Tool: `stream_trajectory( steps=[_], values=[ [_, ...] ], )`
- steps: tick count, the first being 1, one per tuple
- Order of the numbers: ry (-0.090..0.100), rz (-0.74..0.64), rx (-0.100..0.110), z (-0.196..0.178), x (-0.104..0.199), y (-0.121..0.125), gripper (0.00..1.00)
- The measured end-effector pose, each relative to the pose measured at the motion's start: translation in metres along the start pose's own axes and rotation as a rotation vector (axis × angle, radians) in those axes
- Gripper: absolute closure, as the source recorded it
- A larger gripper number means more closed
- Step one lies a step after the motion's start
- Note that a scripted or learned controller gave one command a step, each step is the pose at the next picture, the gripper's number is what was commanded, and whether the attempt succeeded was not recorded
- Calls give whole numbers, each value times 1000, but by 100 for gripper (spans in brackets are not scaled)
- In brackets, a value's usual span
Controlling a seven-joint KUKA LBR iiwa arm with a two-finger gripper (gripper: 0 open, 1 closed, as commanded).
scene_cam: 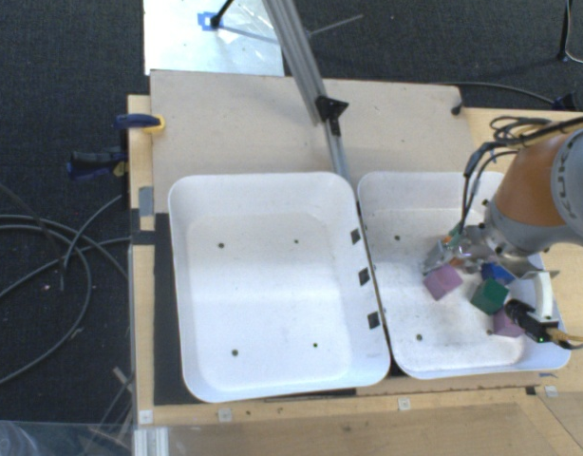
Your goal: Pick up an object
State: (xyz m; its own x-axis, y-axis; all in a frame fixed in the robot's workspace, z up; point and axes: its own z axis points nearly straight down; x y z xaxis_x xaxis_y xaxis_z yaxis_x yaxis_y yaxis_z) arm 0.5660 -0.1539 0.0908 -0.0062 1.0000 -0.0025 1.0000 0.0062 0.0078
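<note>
From the fixed camera above the worktop (235,122), the arm (543,193) reached in from the right over the right-hand bin (405,207), its orange band sitting above the wrist. The gripper (455,250) was low inside that bin, near its middle, and whether it stood wide or narrow could not be told; the wrist hid too much of it.

The objects lay clustered in the right half of the same bin. A purple block (442,281) lay just below the gripper in the view, on its near side toward the front of the worktop, touching or almost touching it; which of the two was unclear. Its faces were turned at a slant to the bin walls, and it looked roughly cubical, with no clear long axis. To the right of it sat a green block (489,297), a small blue piece (498,275) just above that, and a second, paler purple piece (506,325) toward the bin's front right corner.

Nothing was seen held. The purple block looked the nearest candidate, so the pick seemed to turn on a short shift toward the bin's front. The left-hand bin (263,198) took no part.
</note>
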Motion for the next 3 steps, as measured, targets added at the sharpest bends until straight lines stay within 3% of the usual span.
stream_trajectory(
  steps=[1, 2, 3],
  values=[
    [6, -8, -1, -104, 103, -7, 0],
    [-2, 10, 2, -29, 28, -25, 0],
    [0, 8, 5, 1, -10, -12, 0]
  ],
)
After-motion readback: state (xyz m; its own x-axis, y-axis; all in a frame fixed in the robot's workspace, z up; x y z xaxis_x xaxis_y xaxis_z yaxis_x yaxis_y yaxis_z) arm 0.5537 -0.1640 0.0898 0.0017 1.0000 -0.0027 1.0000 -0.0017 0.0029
